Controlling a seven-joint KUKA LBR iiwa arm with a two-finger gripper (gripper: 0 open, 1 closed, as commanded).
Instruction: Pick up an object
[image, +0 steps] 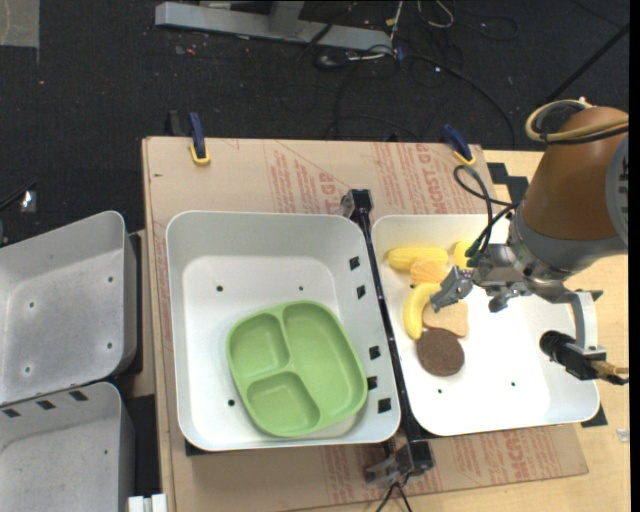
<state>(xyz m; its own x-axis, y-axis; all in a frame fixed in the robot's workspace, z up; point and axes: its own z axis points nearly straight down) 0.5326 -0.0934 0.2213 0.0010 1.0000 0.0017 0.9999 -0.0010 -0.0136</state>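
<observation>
Two white bins: green tray (295, 368) in left bin (190, 250); pincer (452, 291) open above banana (415, 309) at right bin's (520, 400) 10 o'clock.

The arm (578, 190) runs off the right edge, so its upper links are cut away. Its bulk covers the far right corner of the right bin (520, 400) and whatever lies beneath it. The gripper (455, 288) is small and dark against the clutter; how its fingers stand cannot be made out. It overlaps the yellow pieces (418, 262), perhaps toy bananas, hiding their right ends. The grey trays (60, 300) at left are clipped by the left and bottom edges.
</observation>
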